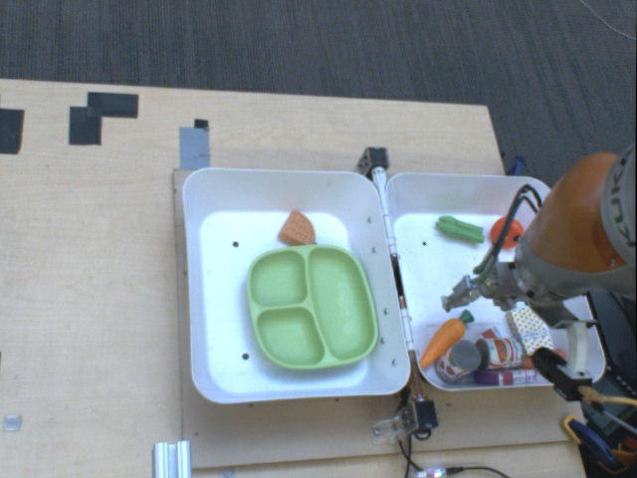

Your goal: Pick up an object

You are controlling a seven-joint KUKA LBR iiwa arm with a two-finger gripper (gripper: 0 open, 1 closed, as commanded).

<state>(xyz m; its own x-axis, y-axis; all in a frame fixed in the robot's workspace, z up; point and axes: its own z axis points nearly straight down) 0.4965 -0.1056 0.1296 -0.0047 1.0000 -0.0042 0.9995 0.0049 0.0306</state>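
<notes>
The right bin (418, 242) holds a green pickle-like piece (459, 229) at the back, with a small red-orange item (505, 232) beside it. An orange carrot (443, 342) with a green top lies near the front. A tin can (460, 361) on its side touches the carrot. A checkered packet (528, 329) lies further right. My gripper (475, 290) hangs over the middle of the right bin, just above and behind the carrot's green top. Nothing shows between its tips.
The left bin (214, 297) carries a light green three-part plate (313, 307) and an orange wedge (297, 229) behind it. The grey arm with its orange band (587, 217) covers the right bin's right side. Black and grey markers lie on the bench at the back left.
</notes>
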